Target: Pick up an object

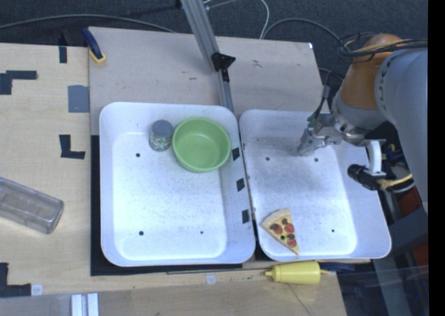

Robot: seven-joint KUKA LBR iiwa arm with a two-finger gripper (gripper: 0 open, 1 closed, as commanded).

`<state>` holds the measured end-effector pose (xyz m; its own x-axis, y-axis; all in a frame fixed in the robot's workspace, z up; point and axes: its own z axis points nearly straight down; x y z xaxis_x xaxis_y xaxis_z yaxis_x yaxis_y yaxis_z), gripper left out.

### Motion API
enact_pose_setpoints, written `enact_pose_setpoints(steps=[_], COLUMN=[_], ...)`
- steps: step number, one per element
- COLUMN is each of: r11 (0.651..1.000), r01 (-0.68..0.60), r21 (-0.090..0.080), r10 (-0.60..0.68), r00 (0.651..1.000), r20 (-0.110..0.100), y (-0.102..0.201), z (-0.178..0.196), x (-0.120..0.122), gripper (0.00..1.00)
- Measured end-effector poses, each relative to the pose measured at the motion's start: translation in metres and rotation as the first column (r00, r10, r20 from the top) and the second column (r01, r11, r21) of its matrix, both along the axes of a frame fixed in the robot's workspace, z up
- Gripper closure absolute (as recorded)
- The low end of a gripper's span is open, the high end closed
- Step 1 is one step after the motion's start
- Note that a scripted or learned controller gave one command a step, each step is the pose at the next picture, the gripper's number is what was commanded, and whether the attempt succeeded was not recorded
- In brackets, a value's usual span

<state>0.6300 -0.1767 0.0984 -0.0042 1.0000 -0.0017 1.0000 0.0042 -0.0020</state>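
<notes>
No legible text, label, brand name, number or sign is found. The small grey-lidded can (160, 135) in the left white bin (118, 189) carries a printed wrap, but its markings are too blurred to read. Black tape pieces on the wooden surface (42, 154) form no characters.

The pale wooden surface (42, 140) carries two white bins (111, 168) side by side, a clear plastic container (26, 204) at left, and a yellow bottle (295, 273) at the front edge.
</notes>
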Motion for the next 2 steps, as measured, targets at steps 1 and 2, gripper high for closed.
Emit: enact_pose_setpoints(steps=[1,2], r11=[1.0,1.0], r01=[0.003,0.002], r21=[0.0,0.001], r10=[-0.003,-0.002], r00=[1.0,1.0], r20=[0.007,0.006], y=[-0.005,-0.002], z=[0.062,0.106], x=[0.002,0.006], gripper=[1.0,1.0])
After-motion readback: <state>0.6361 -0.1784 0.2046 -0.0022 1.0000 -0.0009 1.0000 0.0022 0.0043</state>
